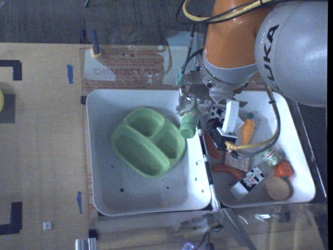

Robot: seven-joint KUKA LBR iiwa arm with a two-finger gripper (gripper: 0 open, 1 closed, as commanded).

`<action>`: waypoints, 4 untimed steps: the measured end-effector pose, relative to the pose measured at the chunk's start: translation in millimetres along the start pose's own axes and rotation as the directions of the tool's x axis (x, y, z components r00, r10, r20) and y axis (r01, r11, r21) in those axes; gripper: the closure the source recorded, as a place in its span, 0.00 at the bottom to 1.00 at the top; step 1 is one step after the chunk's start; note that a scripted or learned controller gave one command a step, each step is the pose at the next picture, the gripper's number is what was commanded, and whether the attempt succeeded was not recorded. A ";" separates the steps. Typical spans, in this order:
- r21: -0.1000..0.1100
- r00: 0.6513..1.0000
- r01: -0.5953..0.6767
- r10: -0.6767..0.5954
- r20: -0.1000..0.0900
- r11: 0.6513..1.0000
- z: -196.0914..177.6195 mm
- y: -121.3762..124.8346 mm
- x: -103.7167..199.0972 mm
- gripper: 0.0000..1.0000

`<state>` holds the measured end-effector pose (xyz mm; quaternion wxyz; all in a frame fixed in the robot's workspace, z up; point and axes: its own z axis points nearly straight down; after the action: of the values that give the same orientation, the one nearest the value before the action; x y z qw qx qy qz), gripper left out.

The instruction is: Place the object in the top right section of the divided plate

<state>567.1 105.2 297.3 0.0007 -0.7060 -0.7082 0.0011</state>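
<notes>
on the worktop (pixel 41 155), the left bin (pixel 104 191) holds a green divided plate (pixel 148 142); just right of the plate, at the bin's edge, the fingers (pixel 188 111) grasp a light green cylinder (pixel 188 125); the right bin (pixel 304 186) holds assorted toys

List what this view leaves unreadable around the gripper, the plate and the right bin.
- Gripper: the wrist overhangs it, so its hold on the green object is unclear.
- Green divided plate: its right rim is crossed by the green object.
- Right bin: the arm and cables cover its upper part; the toys are too blurred to name.
</notes>
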 end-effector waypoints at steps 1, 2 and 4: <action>-0.004 1.000 0.005 -0.005 -0.001 1.000 23.8 22.9 74.0 1.00; 0.000 0.996 0.092 -0.092 0.000 0.996 35.8 -1.8 25.7 1.00; -0.001 0.799 0.601 -0.601 0.000 0.799 67.2 -8.8 107.0 1.00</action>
<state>557.8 212.2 230.1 0.0009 -0.4451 -0.8955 0.0002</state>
